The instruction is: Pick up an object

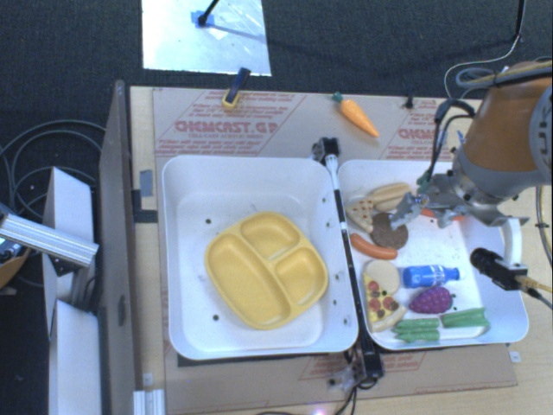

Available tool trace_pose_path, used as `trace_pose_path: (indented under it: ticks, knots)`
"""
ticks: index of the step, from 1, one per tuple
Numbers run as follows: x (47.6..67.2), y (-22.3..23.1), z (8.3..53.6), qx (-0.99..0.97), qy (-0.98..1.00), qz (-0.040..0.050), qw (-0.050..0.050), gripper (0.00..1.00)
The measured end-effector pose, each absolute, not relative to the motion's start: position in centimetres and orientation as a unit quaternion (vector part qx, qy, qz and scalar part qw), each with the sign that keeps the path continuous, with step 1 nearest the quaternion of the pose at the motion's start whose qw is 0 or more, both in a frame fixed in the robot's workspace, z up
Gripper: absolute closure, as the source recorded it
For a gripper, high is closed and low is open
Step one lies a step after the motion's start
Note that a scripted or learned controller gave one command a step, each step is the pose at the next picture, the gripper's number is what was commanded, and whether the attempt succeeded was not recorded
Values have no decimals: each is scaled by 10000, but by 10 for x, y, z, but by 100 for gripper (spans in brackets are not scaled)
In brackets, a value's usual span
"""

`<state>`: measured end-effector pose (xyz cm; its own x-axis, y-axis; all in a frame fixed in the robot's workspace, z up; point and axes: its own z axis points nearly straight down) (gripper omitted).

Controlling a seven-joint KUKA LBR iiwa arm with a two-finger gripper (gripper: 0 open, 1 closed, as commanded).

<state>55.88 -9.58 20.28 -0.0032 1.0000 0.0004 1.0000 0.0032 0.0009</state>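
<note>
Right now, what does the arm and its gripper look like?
The arm is a bulky rounded grey body with a broad orange band above the wrist. Thin cables loop beside it. The gripper is a small grey metal assembly with dark parts, too blurred for finer detail.

Gripper (400,215) over right bin (516,318) toy food, yellow tray (265,269) in left bin (186,232)

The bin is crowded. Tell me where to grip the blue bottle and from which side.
Grip the blue bottle across its body, coming straight down. It lies on its side, lengthwise left to right, with bare floor above and only the purple grapes close below.
</note>
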Motion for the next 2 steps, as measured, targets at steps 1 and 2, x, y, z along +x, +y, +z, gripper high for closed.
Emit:
trace_pose_path:
  ticks: [1, 2]
  knots:
    - [569, -104, 80, 7073, 7069, 7, 11, 0]
    - [643, -139, 84, 7071, 7070, -39, -112, 0]
